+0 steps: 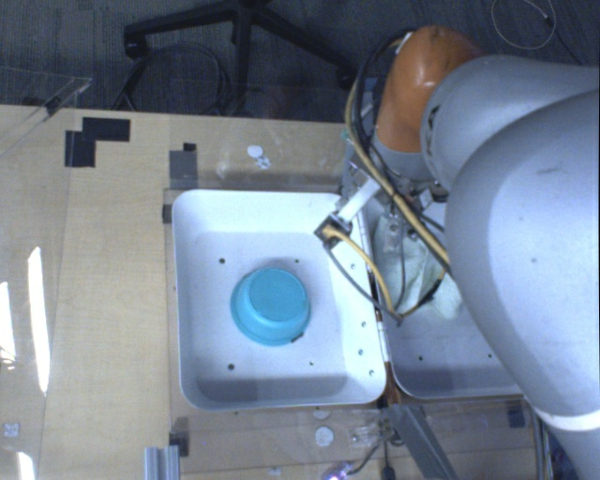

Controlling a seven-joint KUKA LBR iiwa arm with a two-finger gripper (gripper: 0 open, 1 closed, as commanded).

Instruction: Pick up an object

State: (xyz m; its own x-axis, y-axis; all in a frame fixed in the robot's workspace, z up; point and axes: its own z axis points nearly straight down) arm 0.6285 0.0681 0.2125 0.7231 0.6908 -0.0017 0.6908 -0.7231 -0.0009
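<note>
A round blue bowl (271,306) lies upside down near the middle of the left white bin (202,375). The grey arm with its orange band (417,80) reaches down over the right bin (441,380) and covers most of it. My gripper (403,248) hangs under the wrist at the right bin's left side, largely hidden by the wrist and by looped yellow and black cables (370,272). A pale, whitish-green thing (433,274) lies in the right bin right by the gripper; what it is stays unclear. The gripper is well to the right of the bowl, across the wall between the bins.
The two bins meet at a shared wall (380,328). A wooden bench top (94,281) spreads to the left, with black markers (94,139) at its far corner. A dark stand's legs (234,28) sit on the floor behind.
</note>
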